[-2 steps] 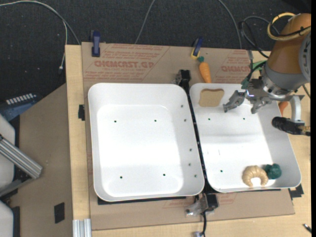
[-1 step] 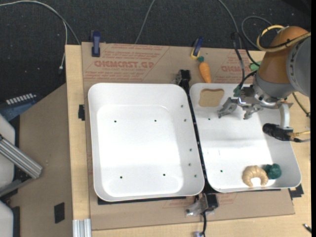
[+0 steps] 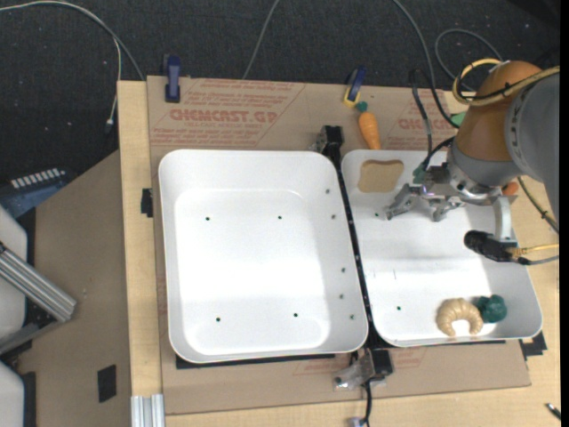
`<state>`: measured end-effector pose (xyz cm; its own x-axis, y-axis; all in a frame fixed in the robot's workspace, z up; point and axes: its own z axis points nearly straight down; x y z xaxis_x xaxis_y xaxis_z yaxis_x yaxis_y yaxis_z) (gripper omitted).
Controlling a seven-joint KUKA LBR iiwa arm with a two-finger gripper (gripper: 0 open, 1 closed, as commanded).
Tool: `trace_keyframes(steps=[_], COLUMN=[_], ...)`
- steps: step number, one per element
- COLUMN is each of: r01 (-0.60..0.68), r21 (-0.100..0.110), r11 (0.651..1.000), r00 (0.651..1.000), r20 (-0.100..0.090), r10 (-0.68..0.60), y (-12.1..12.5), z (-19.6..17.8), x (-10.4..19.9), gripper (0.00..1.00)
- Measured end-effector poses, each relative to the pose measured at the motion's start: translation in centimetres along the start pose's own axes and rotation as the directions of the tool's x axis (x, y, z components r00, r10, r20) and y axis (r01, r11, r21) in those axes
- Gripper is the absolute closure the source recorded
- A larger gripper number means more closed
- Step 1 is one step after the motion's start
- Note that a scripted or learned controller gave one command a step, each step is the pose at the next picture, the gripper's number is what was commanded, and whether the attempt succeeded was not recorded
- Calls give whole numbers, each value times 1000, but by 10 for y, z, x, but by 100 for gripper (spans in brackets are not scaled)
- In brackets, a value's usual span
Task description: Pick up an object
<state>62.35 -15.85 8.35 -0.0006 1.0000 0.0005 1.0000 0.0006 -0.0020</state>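
Camera view is showing the grey two-finger gripper hanging with fingers spread and holding nothing over the right white bin. Beside it, at the far-left corner, the flat tan bread-slice toy is lying; the beige croissant toy is sitting near-right, touching a green lump.

Grey arm — orange band, metal hand

L bin: floor bare, open all over for a pass. R bin: mid floor open btwn gripper at top and items at near edge. Obstacles in R bin: tan slice in far-left corner, croissant touching green obj at near-right. Black-and-yellow tool hangs over R side. Carrot lies outside, beyond far rim.
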Motion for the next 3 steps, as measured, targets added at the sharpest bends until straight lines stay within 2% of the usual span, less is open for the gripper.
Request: trace_keyframes(steps=[1,3], r01=[0,0], r21=[-4,-8], r11=[1000,1000], r00=[1000,1000], r20=[1,1], r10=[0,0], y=[1,-10], z=[-13,-133], x=[0,3], gripper=[100,100])
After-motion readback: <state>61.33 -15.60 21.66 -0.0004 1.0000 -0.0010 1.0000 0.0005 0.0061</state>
